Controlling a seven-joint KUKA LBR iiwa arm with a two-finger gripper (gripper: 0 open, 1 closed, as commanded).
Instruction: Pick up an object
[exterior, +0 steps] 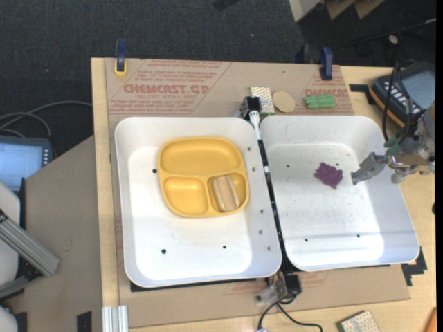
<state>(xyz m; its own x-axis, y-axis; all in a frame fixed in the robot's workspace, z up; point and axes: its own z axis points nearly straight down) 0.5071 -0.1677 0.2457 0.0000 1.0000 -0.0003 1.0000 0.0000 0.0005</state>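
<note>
A small purple object (329, 174) lies in the right white bin (346, 251), a little above its middle. My gripper (382, 176) hangs over that bin's right side, just right of the purple object and apart from it. Its two grey fingers (364, 172) stand spread, open, with nothing between them. In the left white bin (201, 254) sits a yellow divided plate (201, 159). A tan block (223, 192) lies in the plate's lower right compartment.
On the brown board behind the bins lie a tan disc (284, 102), a green piece (320, 102) and a small checkered tag (260, 93). Blue clamps (325, 62) hold the board's far edge. A dark device (401, 95) sits at the far right.
</note>
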